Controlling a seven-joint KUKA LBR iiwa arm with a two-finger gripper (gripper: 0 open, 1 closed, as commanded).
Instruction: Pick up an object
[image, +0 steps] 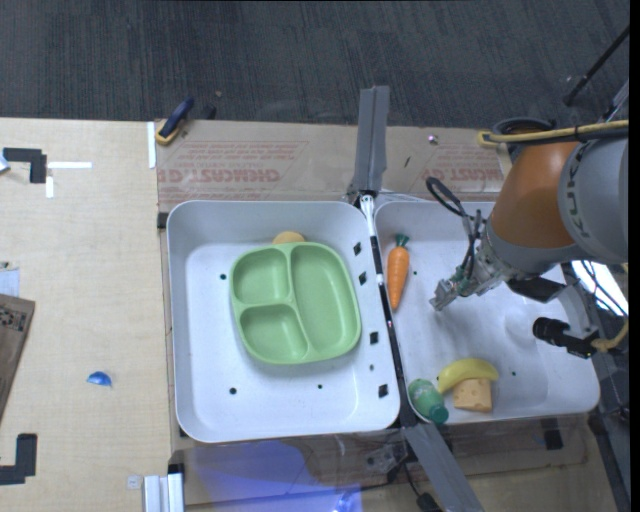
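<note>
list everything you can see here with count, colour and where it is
bins: 2, white, side by side on the bench
plate: 1, green, three sections, left bin
yellow thing: 1, peeking out behind the plate's far edge
carrot: 1, orange, green top, right bin by the divider
banana: 1, yellow, right bin, near edge
wedge: 1, tan, beside the banana
bottle: 1, green, right bin's near left corner
arm: 1, grey and orange, over the right bin
gripper: 1, right of the carrot

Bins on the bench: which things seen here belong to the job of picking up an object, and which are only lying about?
For the job:
- gripper, above the right bin
- carrot
- banana
- green bottle
- tan piece under the banana
- green divided plate, left bin

Lying about:
- blue bit on the bench
- blue-and-yellow tool at the bench's far edge
</note>
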